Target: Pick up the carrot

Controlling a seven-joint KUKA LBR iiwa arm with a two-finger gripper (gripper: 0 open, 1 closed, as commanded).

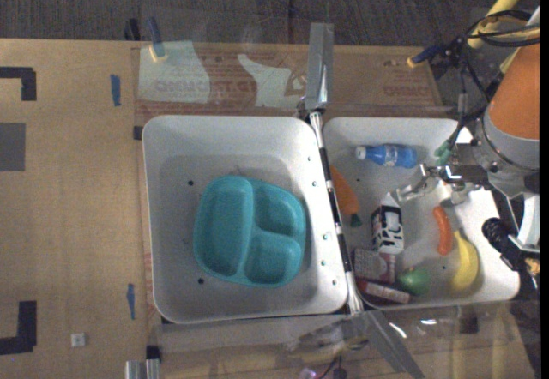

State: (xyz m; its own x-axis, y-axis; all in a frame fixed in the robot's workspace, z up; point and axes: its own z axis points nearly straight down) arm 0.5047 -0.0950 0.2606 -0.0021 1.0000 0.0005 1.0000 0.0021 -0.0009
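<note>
The gripper (426, 184) hangs in the right bin (480, 130); whether it is released or clenched I cannot tell, and nothing shows in its grasp. The carrot (345, 191) lies well to its left, against the bin's left wall. A good approach travels left, aligns across the carrot's width, and descends clear of the wall and nearby carton (388, 230).

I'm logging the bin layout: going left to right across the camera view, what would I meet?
Teal plastic divided plate → orange carrot with green top → black-and-white carton → small red-orange sausage-shaped toy → yellow banana.
</note>
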